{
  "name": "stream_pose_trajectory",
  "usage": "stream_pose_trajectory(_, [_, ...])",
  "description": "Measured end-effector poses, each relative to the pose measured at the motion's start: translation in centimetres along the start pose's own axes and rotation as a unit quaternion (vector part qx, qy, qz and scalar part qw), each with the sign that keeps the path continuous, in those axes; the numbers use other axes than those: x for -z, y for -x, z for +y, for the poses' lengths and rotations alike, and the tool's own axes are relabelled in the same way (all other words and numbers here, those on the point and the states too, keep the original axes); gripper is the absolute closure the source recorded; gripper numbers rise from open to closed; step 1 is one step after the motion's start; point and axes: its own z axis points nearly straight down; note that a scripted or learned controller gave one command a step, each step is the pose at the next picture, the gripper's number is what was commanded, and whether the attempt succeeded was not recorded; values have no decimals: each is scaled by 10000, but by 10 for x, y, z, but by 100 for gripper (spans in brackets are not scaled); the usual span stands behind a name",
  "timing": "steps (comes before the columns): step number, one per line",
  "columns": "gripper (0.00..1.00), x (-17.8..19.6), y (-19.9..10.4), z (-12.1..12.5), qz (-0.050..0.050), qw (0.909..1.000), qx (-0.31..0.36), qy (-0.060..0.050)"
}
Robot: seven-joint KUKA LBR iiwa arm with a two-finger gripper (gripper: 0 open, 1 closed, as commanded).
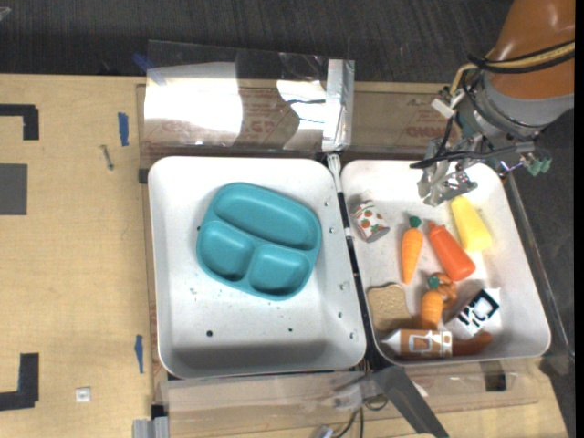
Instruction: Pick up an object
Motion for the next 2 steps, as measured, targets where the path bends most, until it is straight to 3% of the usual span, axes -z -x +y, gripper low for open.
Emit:
stream_pose_trajectory(1, [100,11,47,-18,-29,9997,-233,-8])
stream_pose_trajectory(2, [0,11,47,-19,-30,9997,-238,-10])
